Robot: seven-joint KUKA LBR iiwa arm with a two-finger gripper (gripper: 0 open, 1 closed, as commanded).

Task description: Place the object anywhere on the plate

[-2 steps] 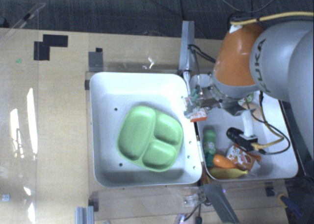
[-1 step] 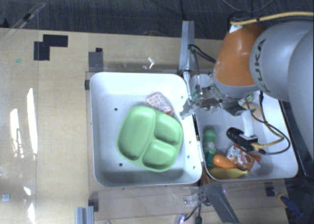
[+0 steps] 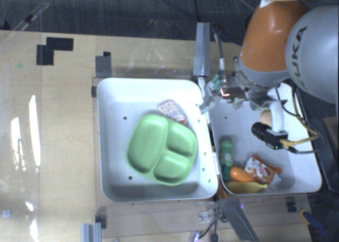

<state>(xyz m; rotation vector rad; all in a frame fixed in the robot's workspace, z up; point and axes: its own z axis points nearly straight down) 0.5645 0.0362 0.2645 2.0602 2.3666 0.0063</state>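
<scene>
The end effector [image 3: 212, 93] hangs over the divide between the bins; whether it grasps anything, I cannot tell. The green plate [image 3: 162, 149] lies in the left bin [image 3: 108, 130].

Even bright light — soft focus

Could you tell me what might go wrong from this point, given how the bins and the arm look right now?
The green bottle, carrot, banana and snack packet crowd one corner of the right bin, so a grasp could catch two or slip. The gripper sits above the wall between the bins and might clip it. The waffle piece lies beside the green plate, not on it.
</scene>
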